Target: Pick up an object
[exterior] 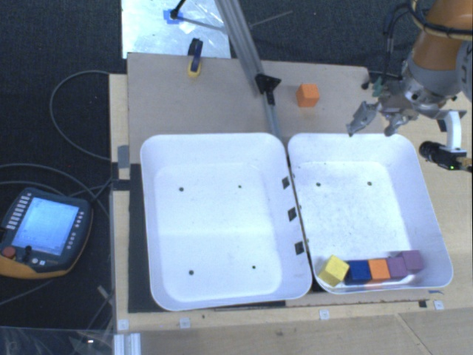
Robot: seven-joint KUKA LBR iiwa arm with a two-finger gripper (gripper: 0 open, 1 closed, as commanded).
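Note:
Several small blocks line the near edge of the right bin point(347, 146): a yellow block point(334, 270), a blue block point(359, 271), an orange block point(379, 269) and a purple block point(406, 262). Another orange block point(308, 95) lies on the bench behind the bins. My gripper point(377, 122) hangs above the far right edge of the right bin, well away from the blocks. Its fingers are spread and open, with nothing between them.
The left bin point(214, 146) sits beside the right one. A slanted metal pole point(244, 35) crosses the bench behind the bins, with a blue-and-yellow clamp point(195, 56) nearby. A teach pendant point(41, 231) lies on the floor at left.

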